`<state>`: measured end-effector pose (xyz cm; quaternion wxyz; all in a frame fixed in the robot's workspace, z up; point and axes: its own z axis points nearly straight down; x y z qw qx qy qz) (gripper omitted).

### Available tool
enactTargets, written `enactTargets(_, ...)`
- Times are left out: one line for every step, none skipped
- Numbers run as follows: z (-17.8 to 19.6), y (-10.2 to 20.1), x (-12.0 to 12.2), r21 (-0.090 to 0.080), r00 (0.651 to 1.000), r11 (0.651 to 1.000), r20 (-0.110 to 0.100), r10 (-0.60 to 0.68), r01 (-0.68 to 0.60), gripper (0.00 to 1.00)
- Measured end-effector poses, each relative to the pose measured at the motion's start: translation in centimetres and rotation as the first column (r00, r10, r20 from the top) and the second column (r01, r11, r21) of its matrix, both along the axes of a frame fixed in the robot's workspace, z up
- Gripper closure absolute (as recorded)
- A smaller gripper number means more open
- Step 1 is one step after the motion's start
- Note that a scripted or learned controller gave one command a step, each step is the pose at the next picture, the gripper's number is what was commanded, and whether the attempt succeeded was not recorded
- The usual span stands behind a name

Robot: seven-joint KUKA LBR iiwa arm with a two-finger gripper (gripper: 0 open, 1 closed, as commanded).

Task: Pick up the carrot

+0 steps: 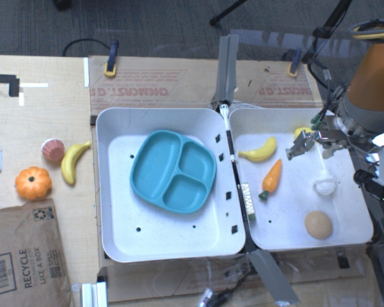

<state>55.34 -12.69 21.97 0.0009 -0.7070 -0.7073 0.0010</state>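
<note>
Starting at the far left of my desk, I see a small pumpkin near the edge, with a pinkish cupcake-like toy just beyond it and a yellow banana beside that. A brown paper bag printed with a recycling mark lies at the near left corner.

Next comes the left bin, holding a blue divided plate set at a slant near its middle.

Across the divider sits the right bin. A second banana lies at its far left, and just nearer than it, a little to the right, lies the carrot, orange, tilted, its green stub pointing toward the near left. The two do not seem to touch. A beige egg-shaped thing rests near the bin's near right corner, and a small white object sits between it and my arm. Something yellow peeks out at the far side, partly hidden by my tool.

My tool hangs over the bin's far right part, to the right of the carrot and apart from it. I cannot tell how wide it stands, and I see nothing in its grasp.
</note>
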Motion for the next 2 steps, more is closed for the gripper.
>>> enactTargets(-12.78, 2.67, 1.04, 0.0, 0.999, 0.999, 0.003, 0.053, -0.053, 0.0)
enactTargets(-11.93, 2.53, 0.99, 0.0, 0.999, 0.999, 0.001, 0.047, -0.047, 1.0)
